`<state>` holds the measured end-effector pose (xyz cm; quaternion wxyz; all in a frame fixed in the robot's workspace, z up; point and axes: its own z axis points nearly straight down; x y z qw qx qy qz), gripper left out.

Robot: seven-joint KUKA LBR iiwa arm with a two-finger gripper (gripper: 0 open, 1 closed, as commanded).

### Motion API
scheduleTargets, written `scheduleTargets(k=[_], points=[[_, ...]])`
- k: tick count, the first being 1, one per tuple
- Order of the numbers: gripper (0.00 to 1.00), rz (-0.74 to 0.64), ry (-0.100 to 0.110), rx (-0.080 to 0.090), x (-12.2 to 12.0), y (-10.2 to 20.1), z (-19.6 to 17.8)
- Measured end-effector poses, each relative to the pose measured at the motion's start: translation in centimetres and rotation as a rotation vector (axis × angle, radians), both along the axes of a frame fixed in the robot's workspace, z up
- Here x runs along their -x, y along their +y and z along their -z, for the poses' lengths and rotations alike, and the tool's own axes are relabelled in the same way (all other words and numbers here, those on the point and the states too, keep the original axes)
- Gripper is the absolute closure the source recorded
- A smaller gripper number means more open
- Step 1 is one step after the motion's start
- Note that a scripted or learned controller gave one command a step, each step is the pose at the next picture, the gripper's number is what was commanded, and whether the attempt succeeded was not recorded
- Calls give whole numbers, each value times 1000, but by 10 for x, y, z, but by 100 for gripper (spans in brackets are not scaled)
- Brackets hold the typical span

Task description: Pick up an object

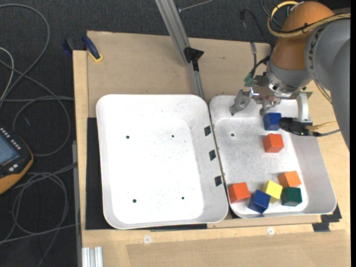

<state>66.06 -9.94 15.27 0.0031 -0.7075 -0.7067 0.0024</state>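
Gripper (257,100): at far end of right bin (245,149), hanging from grey arm (334,43) with orange band (295,38); fingers spread wide, nothing between them. One finger (240,101) angled toward bin's far left corner, other finger beside blue cube.

Blue cube (272,120): far part of right bin, just below gripper, apparently apart from the fingers; contact hard to judge.

Orange-red cube (273,143): middle of right bin, near blue cube on its near side, apart from it.

Orange cube (239,192): near left corner of right bin, close to dividing wall.

Second blue cube (259,201): near edge of right bin, tilted, just beside yellow cube.

Yellow cube (273,189): between second blue cube and green cube, touching or nearly touching both.

Green cube (291,196): near right corner of right bin, just in front of another orange cube (289,178).

Left bin (150,160): white, shallow, speckled, four dark dots on its floor.

Black clips (212,154): three, along seam between the two bins.

Bench (139,60): tan board under both bins.

Metal rail (172,21): slanting down from top of view to far edge of bins, black bracket at lower end.

Blue-and-yellow tool (92,48): far left corner of bench.

Cables (28,93): looped on dark floor to left of bench, beside orange-edged handheld device (11,154).
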Motion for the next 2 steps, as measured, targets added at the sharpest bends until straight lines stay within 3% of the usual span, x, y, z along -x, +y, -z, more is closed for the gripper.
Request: scheduleTargets(k=[1,2], points=[[0,-1,0,0,1,1,53],[100,-1,-10,0,-1,1,37]])
